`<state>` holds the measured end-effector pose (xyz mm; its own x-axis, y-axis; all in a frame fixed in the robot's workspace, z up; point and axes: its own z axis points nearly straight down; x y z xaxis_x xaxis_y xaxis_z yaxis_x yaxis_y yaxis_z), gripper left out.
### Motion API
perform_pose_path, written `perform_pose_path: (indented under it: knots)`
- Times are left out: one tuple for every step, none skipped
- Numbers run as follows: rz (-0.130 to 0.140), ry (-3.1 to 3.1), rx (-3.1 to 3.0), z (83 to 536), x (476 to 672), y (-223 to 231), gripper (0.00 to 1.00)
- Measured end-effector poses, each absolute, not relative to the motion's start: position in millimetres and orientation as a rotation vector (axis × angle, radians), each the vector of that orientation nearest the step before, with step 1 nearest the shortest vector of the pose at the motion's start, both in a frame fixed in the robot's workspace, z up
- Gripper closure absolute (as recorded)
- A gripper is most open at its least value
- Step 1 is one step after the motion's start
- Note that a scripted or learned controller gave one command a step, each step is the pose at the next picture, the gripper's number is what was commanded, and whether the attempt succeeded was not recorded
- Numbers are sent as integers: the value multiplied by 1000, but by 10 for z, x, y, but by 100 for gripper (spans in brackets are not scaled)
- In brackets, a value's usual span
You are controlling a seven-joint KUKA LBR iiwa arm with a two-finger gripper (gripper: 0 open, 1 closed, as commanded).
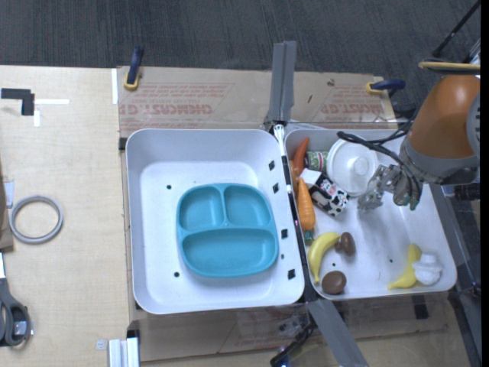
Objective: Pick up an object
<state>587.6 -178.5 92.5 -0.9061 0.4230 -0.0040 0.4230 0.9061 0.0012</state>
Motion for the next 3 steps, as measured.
perform_pose_path:
  knots:
    - [0, 3055, 721, 925, 5710, -1754, 100]
    - [0, 3139, -32, 925, 5233, -2219, 100]
    - [1, 3139, -32, 924, 5234, -2218, 0]
